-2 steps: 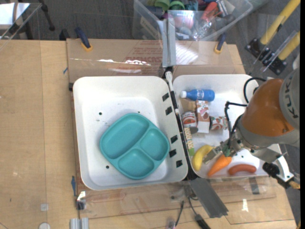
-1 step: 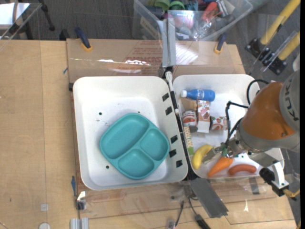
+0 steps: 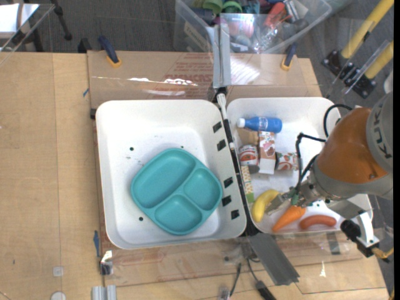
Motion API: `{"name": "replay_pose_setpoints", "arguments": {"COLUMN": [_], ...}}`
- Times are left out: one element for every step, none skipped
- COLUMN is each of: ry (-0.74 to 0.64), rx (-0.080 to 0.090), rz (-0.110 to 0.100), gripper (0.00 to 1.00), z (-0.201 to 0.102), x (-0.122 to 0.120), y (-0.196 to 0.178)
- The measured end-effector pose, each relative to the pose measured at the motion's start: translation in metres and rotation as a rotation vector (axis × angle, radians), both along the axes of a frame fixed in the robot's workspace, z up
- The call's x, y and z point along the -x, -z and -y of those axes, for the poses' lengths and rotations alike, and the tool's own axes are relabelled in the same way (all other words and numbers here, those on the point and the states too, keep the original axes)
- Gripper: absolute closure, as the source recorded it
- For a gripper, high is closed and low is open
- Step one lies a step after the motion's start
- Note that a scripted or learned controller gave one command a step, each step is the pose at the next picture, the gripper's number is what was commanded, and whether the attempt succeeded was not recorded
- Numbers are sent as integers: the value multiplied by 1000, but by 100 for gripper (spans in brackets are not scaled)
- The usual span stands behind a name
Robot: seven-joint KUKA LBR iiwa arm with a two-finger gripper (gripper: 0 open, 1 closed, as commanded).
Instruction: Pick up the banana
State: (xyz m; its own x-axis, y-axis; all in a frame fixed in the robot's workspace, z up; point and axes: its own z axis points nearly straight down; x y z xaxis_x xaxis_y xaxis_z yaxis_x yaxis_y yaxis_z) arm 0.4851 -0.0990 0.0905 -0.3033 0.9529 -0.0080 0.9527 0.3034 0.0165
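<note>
The yellow banana [image 3: 263,204] lies near the front left of the right bin [image 3: 312,108], close to the divider. Just right of it lie an orange carrot [image 3: 289,218] and a red sausage-shaped toy [image 3: 318,222]. My gripper [image 3: 299,197] hangs low in that bin, right of the banana's upper end and above the carrot. Its fingers are dark and small under the orange wrist band, and nothing shows clearly between them.
The left bin [image 3: 115,130] holds a teal divided plate [image 3: 177,190]. The right bin's back half has a blue-capped bottle [image 3: 259,124], a small can [image 3: 248,157] and cartons [image 3: 267,150]. A clear tub of toys [image 3: 250,8] stands behind the bins.
</note>
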Motion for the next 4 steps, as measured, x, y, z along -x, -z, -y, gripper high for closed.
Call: {"name": "replay_pose_setpoints", "arguments": {"ry": [112, 28, -26, -1], "rx": [-3, 2, 1, 2], "rz": [2, -3, -9, -9], "gripper": [0, 0, 0, 0], "z": [-1, 0, 4, 3], "x": [0, 1, -17, -30], "y": [0, 0, 1, 1]}}
